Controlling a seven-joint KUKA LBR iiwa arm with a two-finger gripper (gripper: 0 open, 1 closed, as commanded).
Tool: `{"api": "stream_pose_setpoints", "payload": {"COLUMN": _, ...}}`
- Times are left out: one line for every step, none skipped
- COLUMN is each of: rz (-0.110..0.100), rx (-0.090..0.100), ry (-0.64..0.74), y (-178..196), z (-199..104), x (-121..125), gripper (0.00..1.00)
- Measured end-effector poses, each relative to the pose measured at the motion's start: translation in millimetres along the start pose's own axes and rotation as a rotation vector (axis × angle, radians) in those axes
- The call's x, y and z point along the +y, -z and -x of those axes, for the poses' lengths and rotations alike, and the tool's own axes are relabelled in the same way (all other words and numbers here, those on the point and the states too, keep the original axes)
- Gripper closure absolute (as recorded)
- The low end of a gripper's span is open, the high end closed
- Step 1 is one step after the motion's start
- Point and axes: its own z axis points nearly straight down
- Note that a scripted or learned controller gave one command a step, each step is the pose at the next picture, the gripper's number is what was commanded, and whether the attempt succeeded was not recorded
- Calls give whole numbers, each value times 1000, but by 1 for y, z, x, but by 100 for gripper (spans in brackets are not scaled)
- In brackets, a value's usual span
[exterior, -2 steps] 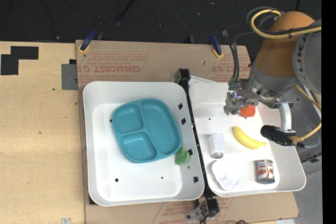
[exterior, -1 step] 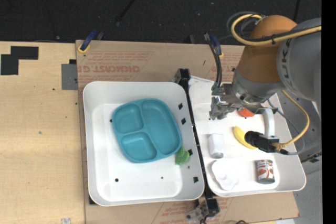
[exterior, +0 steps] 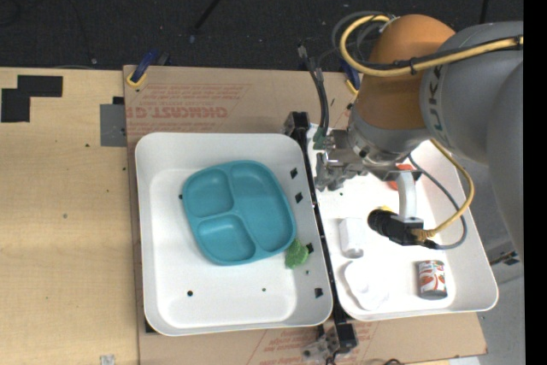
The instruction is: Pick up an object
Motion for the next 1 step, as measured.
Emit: {"api": "stream_pose_setpoints", "payload": {"rz": -1, "rx": 0, "ry": 0, "y": 2, "z": -55, "x": 6, "gripper": 100}}
